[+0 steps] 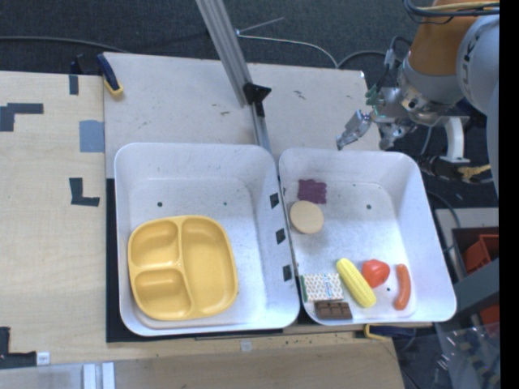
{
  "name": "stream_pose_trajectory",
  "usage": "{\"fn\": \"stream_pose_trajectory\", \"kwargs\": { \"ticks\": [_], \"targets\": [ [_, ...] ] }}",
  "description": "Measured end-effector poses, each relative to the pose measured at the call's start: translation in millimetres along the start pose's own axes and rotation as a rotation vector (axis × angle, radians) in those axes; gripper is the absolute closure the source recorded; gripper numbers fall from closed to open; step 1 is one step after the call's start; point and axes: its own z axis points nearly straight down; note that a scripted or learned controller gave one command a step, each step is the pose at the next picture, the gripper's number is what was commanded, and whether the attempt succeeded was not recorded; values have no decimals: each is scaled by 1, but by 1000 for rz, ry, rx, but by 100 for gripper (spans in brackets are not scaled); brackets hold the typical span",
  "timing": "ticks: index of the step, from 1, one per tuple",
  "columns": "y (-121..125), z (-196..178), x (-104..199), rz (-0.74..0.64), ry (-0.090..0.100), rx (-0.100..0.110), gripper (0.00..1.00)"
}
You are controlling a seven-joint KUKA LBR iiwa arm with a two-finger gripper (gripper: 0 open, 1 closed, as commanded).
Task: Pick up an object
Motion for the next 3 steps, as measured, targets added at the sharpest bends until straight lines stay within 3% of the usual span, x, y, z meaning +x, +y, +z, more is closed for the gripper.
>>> {"fn": "stream_pose_trajectory", "kwargs": {
  "ticks": [1,2,3],
  "targets": [
    [10,-177,64,-3,0,-10,0],
    [19,-69,118,-2,2,9,0],
    [19,13,173,-3,1,8,0]
  ]
}}
